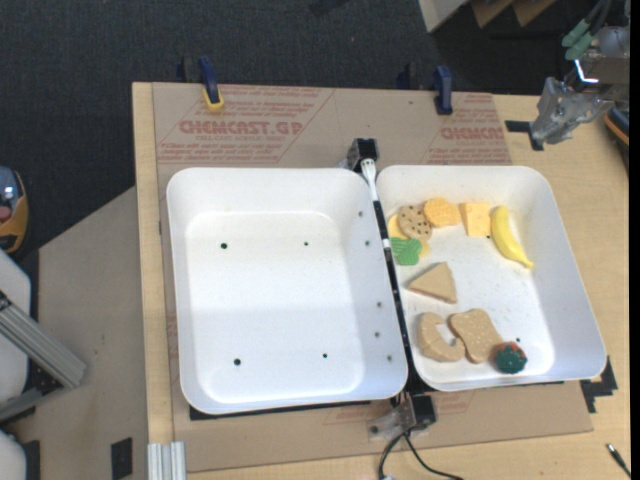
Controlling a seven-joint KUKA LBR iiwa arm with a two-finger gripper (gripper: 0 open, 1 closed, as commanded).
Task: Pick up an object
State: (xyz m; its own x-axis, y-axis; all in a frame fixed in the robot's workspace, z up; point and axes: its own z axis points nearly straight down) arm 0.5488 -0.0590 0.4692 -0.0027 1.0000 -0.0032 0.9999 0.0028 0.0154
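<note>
stage: pre-grasp | jaws (556,118): opening unclear, nothing visibly held | banana (509,236): below-left of jaws, long axis running away from them

Dark grey carpet floor (90,28) around a pale wooden bench (130,268), evenly lit.

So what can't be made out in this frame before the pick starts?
- Gripper, camera view: small and partly cut off by the right edge, so its finger state is unreadable.
- Green piece in the right bin: tucked against the divider wall, shape unclear.
- Red-and-green item: too small to identify.
</note>
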